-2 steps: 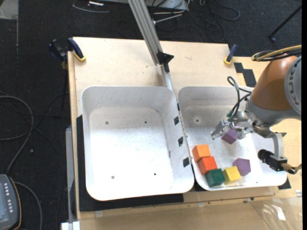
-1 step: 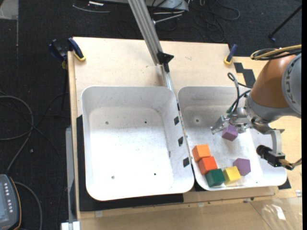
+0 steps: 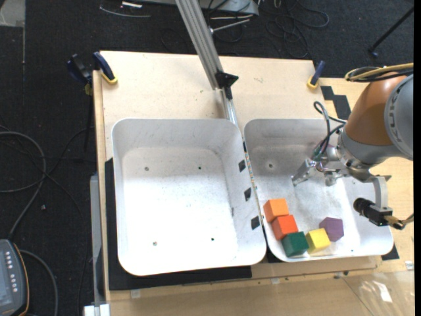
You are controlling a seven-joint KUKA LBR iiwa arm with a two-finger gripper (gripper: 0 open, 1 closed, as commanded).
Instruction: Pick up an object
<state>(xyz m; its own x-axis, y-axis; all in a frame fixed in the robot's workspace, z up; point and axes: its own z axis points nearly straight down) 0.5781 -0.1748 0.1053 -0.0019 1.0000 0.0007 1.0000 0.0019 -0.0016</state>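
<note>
Blocks: five small cubes lie clustered in the right bin, below the tool and toward the front rim. An orange block is nearest the tool, a red-orange block just beyond it, then a green block, a yellow block and a purple block.
Handling: they look stiff, light and flat-faced, likely foam or wood; nothing fragile, though smooth faces could slip from a shallow pinch.
Where to grip: the purple block stands a little apart at the edge of the cluster, so its two free faces seem the easiest hold. The orange and red-orange blocks touch each other, and the green and yellow blocks touch too, leaving little room between them.
Tool: it hangs over the middle of the right bin, above the blocks and apart from them; whether it is spread or pressed together I cannot tell.
Surface: white, shallow, smooth bin floor with sloped walls; blocks may slide if nudged.
Room: the left bin sits far from the tool; both bins rest on a pale table, with a metal pole behind.
</note>
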